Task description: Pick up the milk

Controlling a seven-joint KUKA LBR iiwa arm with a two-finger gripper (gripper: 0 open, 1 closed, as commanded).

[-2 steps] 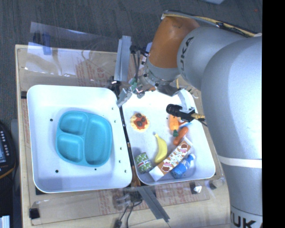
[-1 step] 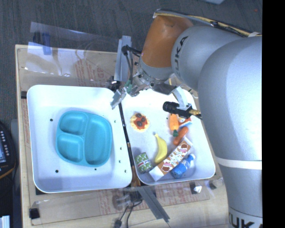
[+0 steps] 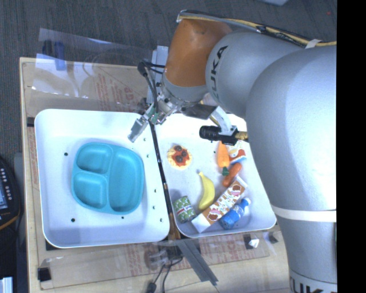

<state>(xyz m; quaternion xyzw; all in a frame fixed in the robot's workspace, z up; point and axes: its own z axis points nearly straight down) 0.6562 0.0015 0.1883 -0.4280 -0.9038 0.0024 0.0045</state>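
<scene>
surface: wooden bench (image 3: 91, 86) with printed markings, a clear plastic sheet (image 3: 68, 46) lying over its far left corner; dark carpet-like floor (image 3: 86, 17) beyond.

left bin (image 3: 51, 223): shallow, white. holds one blue divided tray (image 3: 108, 177), three compartments, lying flat near the middle.

right bin (image 3: 260, 220): shallow, white, touching the left bin along a shared edge. contents, far to near: a small round pastry with red topping (image 3: 179, 157); a carrot (image 3: 222, 154) beside an orange-and-white packet (image 3: 235, 155); a banana (image 3: 206, 191), curved, near the centre; a green can (image 3: 183, 208) on its side by the left wall; the milk (image 3: 220, 206), a carton with coloured print lying tilted at the near side, touching the banana's lower end; a blue bottle (image 3: 235, 215) just beside the milk, against the near right corner.

arm (image 3: 274, 103): grey with orange band, reaching in from the right, covering the right bin's far right part.

gripper (image 3: 137, 130): over the far end of the seam between the bins, well apart from the milk; nothing seen between its fingers; how far they are parted, cannot tell.
</scene>
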